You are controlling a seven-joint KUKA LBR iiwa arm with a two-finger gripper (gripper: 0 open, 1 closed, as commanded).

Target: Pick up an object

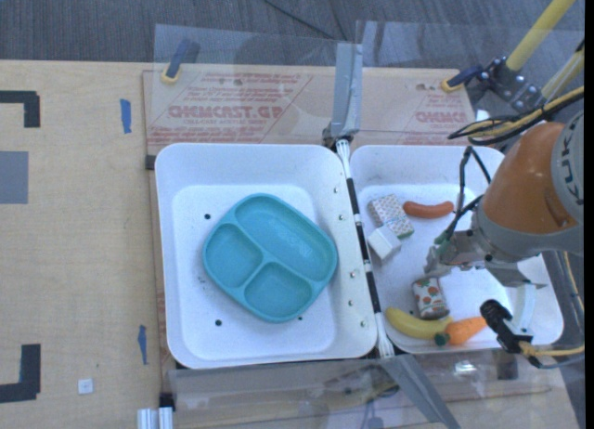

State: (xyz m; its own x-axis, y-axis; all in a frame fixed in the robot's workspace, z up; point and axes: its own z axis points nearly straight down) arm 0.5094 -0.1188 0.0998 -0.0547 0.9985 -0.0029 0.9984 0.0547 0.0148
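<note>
Nearest the lens, the gripper (442,258) hung in the right bin (548,320), its grip impossible to judge. "KU" showed on the arm (531,197). A small printed can (428,298) stood just at its 6 o'clock; a smooth banana (414,323) lay beyond.

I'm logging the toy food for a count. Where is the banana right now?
The banana lies along the near edge of the right bin, just left of the carrot and below the small can.
</note>
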